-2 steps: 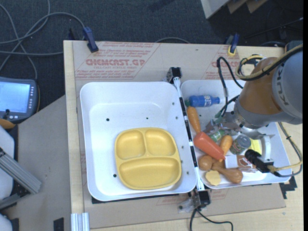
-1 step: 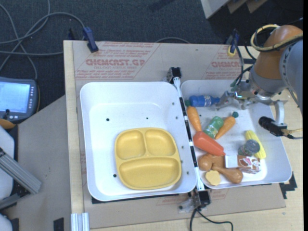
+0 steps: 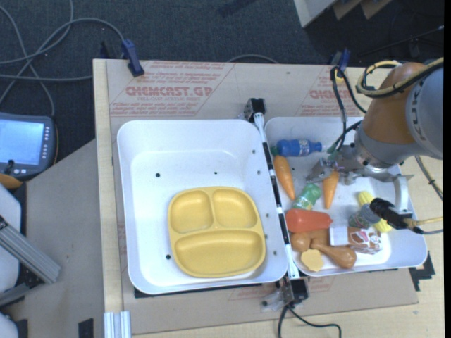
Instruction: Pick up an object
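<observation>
Toys lay in a heap in the right bin (image 3: 416, 248), and any one of them could be the thing to pick up. A long carrot (image 3: 284, 177) lay by the wall between the bins. A small carrot (image 3: 330, 189) stood just under the claw (image 3: 331, 169). A blue bottle (image 3: 298, 147) lay at the back, and a green bottle (image 3: 306, 196) lay between the two carrots. A red pepper (image 3: 308, 221) and a brown toy (image 3: 325, 248) lay near the front.

The claw hung low over the small carrot, close to its top end. I could not tell if it was open or closed, or if it had the carrot, because the arm (image 3: 398, 118) and the toys made that spot hard to see.

The left bin (image 3: 141, 146) held a yellow tray (image 3: 215, 229) with three parts.

Things could go wrong here, I think. The toys were packed close, so the claw might bump the green bottle or push the carrot away. The carrot looked smooth and thin at its tip, so it might slip out. The claw might also pinch two toys at once.
</observation>
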Robot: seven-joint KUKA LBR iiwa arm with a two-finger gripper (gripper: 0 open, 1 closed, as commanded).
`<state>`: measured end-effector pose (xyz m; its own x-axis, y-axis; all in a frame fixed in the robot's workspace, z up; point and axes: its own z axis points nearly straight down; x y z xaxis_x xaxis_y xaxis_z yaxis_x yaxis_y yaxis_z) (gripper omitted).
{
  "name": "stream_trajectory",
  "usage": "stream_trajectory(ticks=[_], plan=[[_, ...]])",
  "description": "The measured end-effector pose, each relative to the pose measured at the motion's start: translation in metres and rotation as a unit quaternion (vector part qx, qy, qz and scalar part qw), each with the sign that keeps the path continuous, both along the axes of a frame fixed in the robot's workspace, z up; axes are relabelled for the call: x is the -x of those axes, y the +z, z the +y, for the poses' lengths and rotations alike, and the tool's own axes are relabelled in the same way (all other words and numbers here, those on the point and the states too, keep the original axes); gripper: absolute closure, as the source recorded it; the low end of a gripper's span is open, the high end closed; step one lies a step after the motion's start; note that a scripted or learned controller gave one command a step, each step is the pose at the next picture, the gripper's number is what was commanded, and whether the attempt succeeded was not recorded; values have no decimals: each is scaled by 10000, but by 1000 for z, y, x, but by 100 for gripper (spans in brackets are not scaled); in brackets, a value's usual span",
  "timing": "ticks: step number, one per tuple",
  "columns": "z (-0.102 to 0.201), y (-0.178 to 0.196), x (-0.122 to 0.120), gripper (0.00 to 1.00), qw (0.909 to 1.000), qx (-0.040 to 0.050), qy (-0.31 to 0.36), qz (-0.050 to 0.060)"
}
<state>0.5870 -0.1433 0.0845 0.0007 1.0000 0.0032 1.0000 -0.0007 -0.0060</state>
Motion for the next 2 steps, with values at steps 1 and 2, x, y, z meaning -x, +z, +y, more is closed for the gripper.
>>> stream_trajectory(ticks=[1,2], plan=[[-1,11,-3,100,10000,16,-2,-35],[91,107,-14,100,9999,4,58,-89]])
